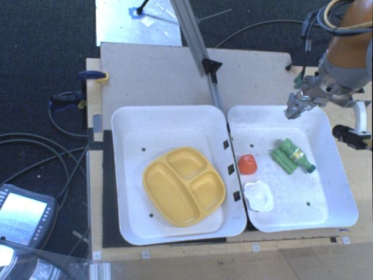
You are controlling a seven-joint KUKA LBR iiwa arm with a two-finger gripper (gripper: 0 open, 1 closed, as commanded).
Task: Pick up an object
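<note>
White shallow bins number two: the left bin (125, 127) holds one yellow divided plastic plate (183, 185); the right bin (332, 197) holds one green plastic bottle (292, 156), one red cup (247, 164), one white lid (259, 196). The bottle lies near-left of the tool (293, 111), apart; its opening cannot be told.

Worktop (157, 74): pale tan board, plain, w/ wood edge strip along the bottom of frame. Floor (41, 34) around it is dark carpet, speckled. Upper centre: light grey panel (137, 10) on the floor w/ a bit of blue tape. Black cables (35, 150) loop across the carpet at left. Grey metal pole (189, 25) slants down from top centre to the worktop. Lower left corner: handheld screen unit (20, 214). Light even, soft shadows.
</note>
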